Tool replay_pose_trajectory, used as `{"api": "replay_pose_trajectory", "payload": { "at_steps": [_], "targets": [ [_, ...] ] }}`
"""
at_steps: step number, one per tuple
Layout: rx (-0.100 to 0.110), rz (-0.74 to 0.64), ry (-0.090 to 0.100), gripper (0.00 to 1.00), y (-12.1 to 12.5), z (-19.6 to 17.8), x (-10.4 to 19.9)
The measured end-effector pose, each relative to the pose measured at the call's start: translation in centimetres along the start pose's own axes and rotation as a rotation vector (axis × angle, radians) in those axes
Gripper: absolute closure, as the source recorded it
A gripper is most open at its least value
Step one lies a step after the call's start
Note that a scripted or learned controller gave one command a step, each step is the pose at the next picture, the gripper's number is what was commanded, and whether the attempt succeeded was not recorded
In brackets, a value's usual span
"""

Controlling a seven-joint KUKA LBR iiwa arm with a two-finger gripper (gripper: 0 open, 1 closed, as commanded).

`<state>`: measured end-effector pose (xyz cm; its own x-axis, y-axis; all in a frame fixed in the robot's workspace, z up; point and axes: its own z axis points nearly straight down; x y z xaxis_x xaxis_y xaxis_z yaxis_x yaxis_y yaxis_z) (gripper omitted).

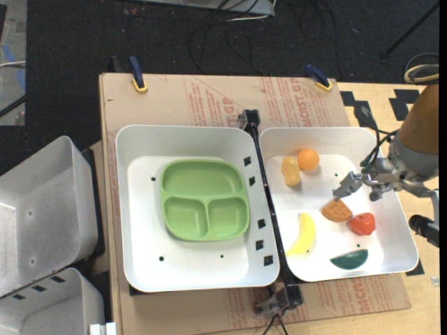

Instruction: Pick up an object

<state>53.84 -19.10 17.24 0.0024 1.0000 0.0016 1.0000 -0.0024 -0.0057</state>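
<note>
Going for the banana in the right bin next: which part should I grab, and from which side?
Probably take the banana across its middle, coming straight down from above. It lies flat and alone on the bin floor, curved, running from near the bin's front-left corner up toward the centre. Its narrow width suits a two-finger pinch, and both long sides look free. The end effector sits up and to the right of it.

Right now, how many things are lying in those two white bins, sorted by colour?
Green: 2, the divided plate and the dark green piece
Orange: 2, the round fruit and the waffle-like piece
Yellow: 2, the banana and the tan chunk
Red: 1, the tomato-like piece
Total: 7
</note>
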Motion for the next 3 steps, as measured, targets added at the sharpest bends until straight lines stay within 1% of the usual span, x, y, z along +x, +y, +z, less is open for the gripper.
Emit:
{"api": "replay_pose_trajectory", "payload": {
  "at_steps": [1,2,3],
  "targets": [
    [-0.002,0.0,-0.001,0.0,-0.5,6.2,-0.3],
    [-0.007,0.001,-0.002,1.0,-0.3,4.8,-0.3],
    [-0.009,-0.006,-0.003,1.0,0.4,0.4,-0.1]
  ]
}}
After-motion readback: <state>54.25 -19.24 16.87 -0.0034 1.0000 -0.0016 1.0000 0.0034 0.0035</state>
